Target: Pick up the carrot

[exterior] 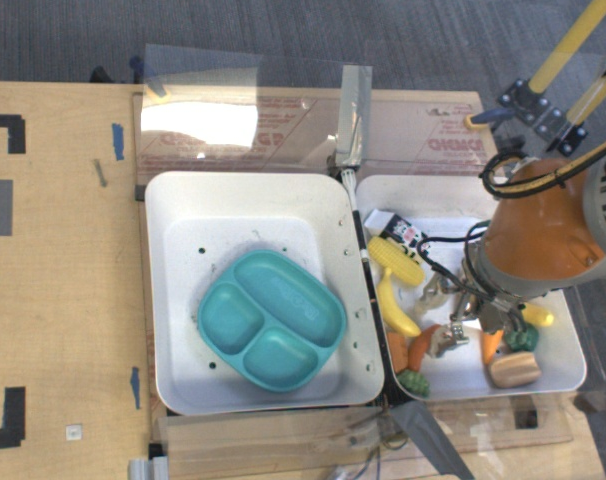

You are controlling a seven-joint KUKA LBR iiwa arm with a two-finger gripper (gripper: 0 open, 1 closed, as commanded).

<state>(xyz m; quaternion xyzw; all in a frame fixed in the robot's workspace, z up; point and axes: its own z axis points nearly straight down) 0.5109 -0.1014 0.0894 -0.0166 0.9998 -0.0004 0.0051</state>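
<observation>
carrot (420, 348) lies at the front of the right bin (568, 376), orange body slanting up from its green leafy end near the bin's front rim, just beside my claw (453, 330) on the side toward the divider. my claw hangs low over that bin, its metal tips right next to the carrot's upper end, but i cannot tell whether they are spread or closed, nor whether they touch it; the metal parts blur together there. above the claw my orange band (536, 228) and grey wrist cover the middle of the bin, with black cables looping round them. moving outward, a yellow banana (394, 306) curves along the divider side just beside the carrot, and a yellow corn cob (395, 261) lies beyond it toward the back, with a small black and white packet (404, 233) behind that. on the far side of my claw sit another small orange piece (491, 345), a green item (523, 337), a bit of yellow (538, 317), and a tan bread-like lump (513, 369) near the front corner. across the divider, the left bin (173, 228) bears a teal divided plate (270, 317) with three compartments, well apart from me. both bins rest on a wooden bench (53, 268), with a clear sheet (233, 118) standing behind them.
</observation>
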